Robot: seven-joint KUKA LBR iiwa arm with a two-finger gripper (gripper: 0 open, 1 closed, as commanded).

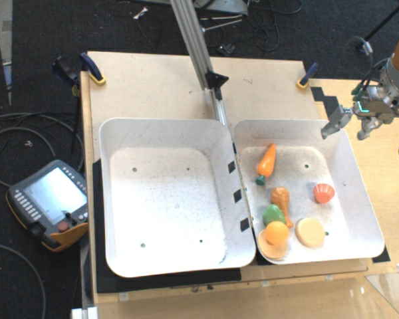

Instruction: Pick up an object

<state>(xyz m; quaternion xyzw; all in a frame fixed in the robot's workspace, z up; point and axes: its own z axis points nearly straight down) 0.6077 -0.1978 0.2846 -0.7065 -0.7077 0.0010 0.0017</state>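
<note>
Right now the hand [349, 121] hangs open and empty over the right bin's [359, 178] far rim. Toys cluster near its front: carrot [268, 159], tomato [324, 193], orange [276, 233]. Crowding risks a glancing, failed grasp.

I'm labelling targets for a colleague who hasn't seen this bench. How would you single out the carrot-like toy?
Look in the right-hand white bin, where all the toys lie. The carrot is the farthest from the front rim, alone near the divider. It is the one long, tapered orange piece with a green tip; the others are rounder.
</note>
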